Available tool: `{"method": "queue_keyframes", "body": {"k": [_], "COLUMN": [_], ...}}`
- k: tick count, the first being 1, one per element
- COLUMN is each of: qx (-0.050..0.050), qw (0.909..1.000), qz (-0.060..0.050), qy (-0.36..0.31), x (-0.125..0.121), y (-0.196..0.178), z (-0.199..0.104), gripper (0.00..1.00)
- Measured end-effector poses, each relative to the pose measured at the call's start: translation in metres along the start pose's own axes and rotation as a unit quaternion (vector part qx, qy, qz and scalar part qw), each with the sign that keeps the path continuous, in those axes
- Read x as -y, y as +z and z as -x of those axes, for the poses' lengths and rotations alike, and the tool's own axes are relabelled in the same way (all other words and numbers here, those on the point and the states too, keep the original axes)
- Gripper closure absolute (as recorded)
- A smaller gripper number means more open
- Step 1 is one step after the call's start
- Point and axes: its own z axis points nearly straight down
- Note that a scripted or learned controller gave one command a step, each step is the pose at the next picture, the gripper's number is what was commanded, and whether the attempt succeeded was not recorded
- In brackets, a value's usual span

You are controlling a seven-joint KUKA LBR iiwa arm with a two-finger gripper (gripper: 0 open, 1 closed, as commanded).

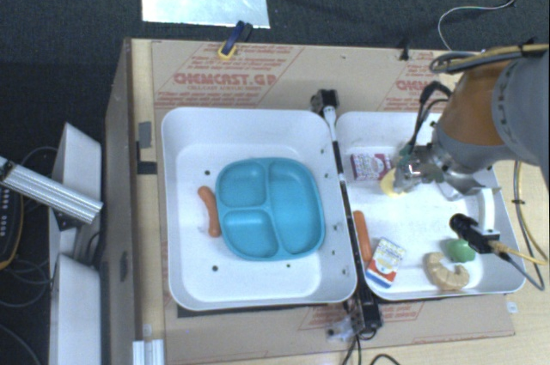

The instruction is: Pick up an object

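My gripper [409,171] is low in the right bin [427,217], near its left half. Right at its tip lies a small yellow object [391,182], touching or nearly touching it. Just left of that sits a red and white packet [369,165]. Along the bin's left wall there is an orange sausage [362,236], with a small white, red and blue carton [386,260] below it. At the front right lie a green object [461,251] and a beige croissant-shaped piece [447,272].
The left bin [185,269] holds a blue divided plate [268,209] and a second orange sausage [209,210] beside it. A black divider bar [340,174] runs between the bins. The arm's grey and orange body [490,118] covers the right bin's far right corner.
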Motion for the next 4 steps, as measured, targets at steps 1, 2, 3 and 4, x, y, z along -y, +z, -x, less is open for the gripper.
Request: {"method": "queue_keyframes", "body": {"k": [1, 2, 3, 4], "qx": [0.0, -0.001, 0.0, 0.0], "qw": [1.0, 1.0, 1.0, 1.0], "qz": [0.0, 0.0, -0.003, -0.005], "qy": [0.0, 0.004, 0.004, 0.005], "x": [0.0, -0.058, -0.039, -0.033], "y": [0.0, 0.027, 0.032, 0.033], "z": [0.0, 0.042, 0.023, 0.027], "gripper": [0.0, 0.0, 0.0, 0.0]}}
